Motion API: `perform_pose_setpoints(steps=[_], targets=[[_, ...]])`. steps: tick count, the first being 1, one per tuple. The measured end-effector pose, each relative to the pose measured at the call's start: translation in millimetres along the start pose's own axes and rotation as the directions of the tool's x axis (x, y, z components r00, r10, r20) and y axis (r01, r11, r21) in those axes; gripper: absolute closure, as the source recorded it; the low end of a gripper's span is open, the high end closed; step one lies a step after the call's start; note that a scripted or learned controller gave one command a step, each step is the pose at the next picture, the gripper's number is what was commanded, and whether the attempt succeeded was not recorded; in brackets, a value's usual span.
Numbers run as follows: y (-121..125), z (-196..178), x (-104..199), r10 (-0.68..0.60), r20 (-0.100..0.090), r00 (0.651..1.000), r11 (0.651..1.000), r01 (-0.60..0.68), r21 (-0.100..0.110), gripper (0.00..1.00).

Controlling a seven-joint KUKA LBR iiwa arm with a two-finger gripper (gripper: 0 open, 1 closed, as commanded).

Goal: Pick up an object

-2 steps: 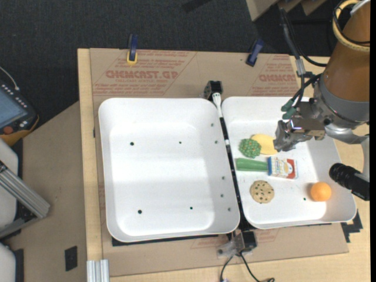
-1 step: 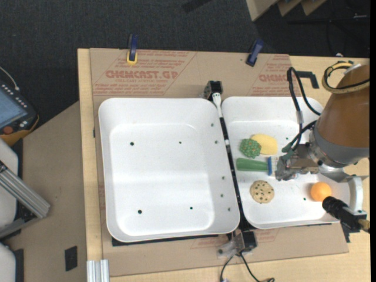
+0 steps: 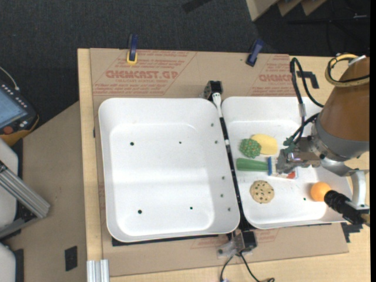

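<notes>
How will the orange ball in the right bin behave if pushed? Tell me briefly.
The orange ball looks round and smooth, so it would likely roll. It sits on the flat floor of the right bin, apart from the cookie, so little would stop it.

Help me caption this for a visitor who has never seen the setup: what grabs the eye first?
The grey-and-orange arm reaching in from the right, its claw low over the right bin. Beneath it lies a bright cluster: broccoli, a yellow piece, a green stick, a cookie and an orange ball.

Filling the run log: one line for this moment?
gripper: low in right bin | beside green stick | grasp: unclear | left bin: unused
</notes>
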State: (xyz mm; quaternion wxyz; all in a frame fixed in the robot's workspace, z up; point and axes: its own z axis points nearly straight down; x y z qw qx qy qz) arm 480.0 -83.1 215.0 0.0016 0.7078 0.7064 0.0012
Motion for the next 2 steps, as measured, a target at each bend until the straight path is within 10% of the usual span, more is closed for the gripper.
perform_pose_setpoints(steps=[1,2], targets=[[71,-75,74,-0.012,-0.001,1.000,1.000,0.012,-0.010,1.00],[17,-62,36,0.003,0.000,1.000,1.000,-0.003,0.009,1.00]])
